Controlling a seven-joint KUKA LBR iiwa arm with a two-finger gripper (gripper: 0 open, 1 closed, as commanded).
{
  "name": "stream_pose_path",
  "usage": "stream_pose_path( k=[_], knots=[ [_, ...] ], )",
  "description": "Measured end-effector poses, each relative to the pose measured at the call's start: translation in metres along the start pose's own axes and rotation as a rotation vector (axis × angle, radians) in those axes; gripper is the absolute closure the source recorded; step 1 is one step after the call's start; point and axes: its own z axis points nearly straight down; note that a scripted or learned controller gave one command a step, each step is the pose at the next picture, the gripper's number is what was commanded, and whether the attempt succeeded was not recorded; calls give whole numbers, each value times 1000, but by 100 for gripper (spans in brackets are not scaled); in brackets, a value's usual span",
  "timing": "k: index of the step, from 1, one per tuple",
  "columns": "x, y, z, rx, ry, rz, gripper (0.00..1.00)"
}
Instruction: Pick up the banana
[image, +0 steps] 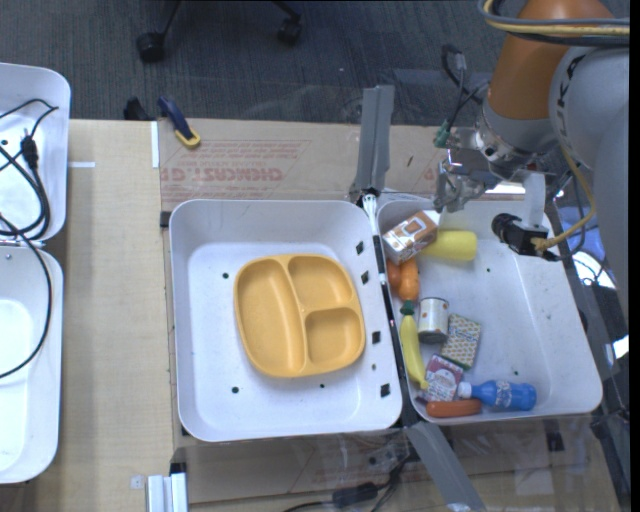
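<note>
The banana (411, 350) is yellow with a greenish tip. It lies lengthwise against the left wall of the right bin (545, 300), between a small metal can (432, 318) and the wall. My gripper (450, 192) hangs over the back left corner of that bin, just above a brown and white carton (411, 236). It is well behind the banana and apart from it. Nothing shows in its grasp.
Beside the carton lie a yellow lemon-like piece (452, 246) and an orange carrot (407, 281). A checkered packet (461, 341), a small pouch (441, 379), a red sausage (452, 407) and a blue bottle (505, 395) crowd the front. The left bin (200, 300) holds a yellow divided plate (298, 313).
</note>
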Motion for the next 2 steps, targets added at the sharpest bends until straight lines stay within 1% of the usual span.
stream_pose_path(
  k=[1, 2],
  knots=[
    [0, 0, 0, 0, -1, 1, 0],
    [-32, 0, -46, -1, -1, -64, 0]
  ],
)
